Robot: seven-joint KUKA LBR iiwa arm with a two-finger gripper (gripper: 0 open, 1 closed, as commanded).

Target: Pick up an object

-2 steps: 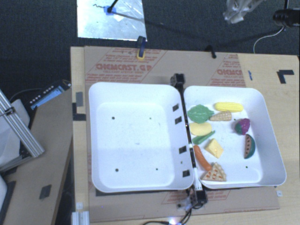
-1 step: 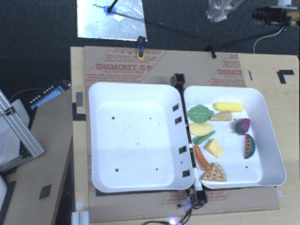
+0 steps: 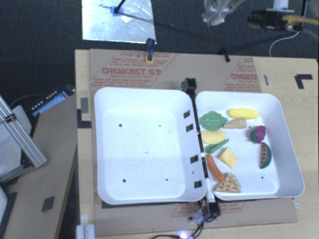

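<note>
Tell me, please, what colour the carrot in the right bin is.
Orange; the carrot shows best in the camera view.

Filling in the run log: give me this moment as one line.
phase: pre-grasp | pincer: raised beyond the bins | right bin: toy foods incl. corn, carrot | held: nothing visible

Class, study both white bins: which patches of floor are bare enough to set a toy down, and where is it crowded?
The whole floor of the left white bin is bare, wall to wall. In the right white bin, bare floor lies along the right wall past the watermelon slice, and at the near right corner. Its left half is crowded, from the green lettuce leaf down to the waffle piece.
</note>
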